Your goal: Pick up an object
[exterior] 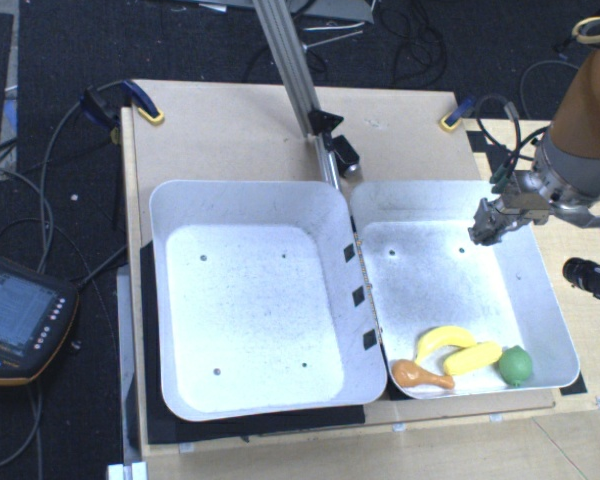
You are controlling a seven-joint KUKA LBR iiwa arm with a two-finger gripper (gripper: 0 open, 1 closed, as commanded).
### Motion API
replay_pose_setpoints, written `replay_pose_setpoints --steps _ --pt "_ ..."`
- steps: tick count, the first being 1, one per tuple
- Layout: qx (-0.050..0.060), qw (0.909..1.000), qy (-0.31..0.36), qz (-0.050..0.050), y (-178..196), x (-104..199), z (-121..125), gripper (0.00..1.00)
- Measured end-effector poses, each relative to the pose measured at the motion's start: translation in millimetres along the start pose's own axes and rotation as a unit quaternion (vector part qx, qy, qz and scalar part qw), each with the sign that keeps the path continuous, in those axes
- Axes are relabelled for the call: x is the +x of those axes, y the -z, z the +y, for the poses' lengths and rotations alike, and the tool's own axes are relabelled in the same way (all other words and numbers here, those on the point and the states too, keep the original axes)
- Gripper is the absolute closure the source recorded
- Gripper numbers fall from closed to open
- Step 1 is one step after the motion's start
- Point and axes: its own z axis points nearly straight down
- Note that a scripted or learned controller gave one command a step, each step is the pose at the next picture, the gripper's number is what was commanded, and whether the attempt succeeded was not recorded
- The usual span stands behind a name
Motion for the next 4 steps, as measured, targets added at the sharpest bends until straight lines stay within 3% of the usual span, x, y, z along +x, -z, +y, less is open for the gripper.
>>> replay_pose_setpoints --steps 2,4 --pt "0.0 1.0 0.0 0.0 -8.2 120.0 17.3 1.0" --pt "0.001 1.0 -0.001 0.0 -32.0 217.4 42.9 1.0"
